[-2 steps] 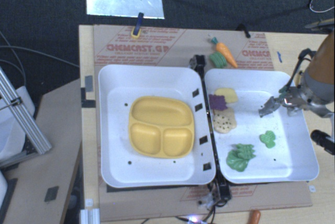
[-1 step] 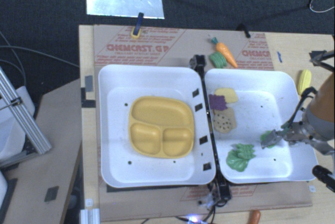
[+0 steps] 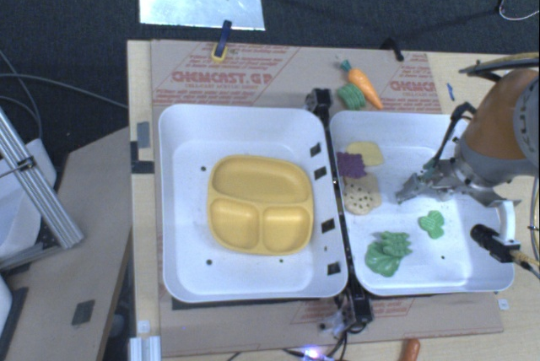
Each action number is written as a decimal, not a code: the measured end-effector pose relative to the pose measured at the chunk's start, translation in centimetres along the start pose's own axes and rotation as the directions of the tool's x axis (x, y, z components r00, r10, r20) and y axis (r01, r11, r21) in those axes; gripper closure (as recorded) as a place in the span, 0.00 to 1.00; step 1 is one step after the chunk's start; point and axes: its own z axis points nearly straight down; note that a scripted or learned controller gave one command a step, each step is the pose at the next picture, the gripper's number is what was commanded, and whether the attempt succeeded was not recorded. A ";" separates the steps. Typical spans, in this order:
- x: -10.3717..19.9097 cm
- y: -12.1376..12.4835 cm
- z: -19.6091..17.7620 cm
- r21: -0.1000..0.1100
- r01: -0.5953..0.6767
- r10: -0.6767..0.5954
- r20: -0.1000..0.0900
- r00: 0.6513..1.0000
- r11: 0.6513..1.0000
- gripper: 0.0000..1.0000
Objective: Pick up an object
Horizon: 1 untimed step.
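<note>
My gripper (image 3: pixel 408 189) reaches in from the right and hangs low over the middle of the right bin (image 3: pixel 405 125). Nothing shows between its fingers. Left of it lie a purple piece (image 3: pixel 351 164), a yellow piece (image 3: pixel 366 153) and a speckled cookie (image 3: pixel 361 201). A small green piece (image 3: pixel 432 223) lies just below and right of the gripper. A larger leafy green piece (image 3: pixel 387 252) sits near the bin's front.
The left bin (image 3: pixel 181 182) holds a yellow divided plate (image 3: pixel 258 203). A toy carrot (image 3: pixel 363 86) lies on the cardboard behind the right bin. A metal frame (image 3: pixel 34 182) stands at the far left.
</note>
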 end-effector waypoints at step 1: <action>-2.6 -5.2 -0.2 0.009 -0.012 0.012 -0.002 1.000 1.000 0.00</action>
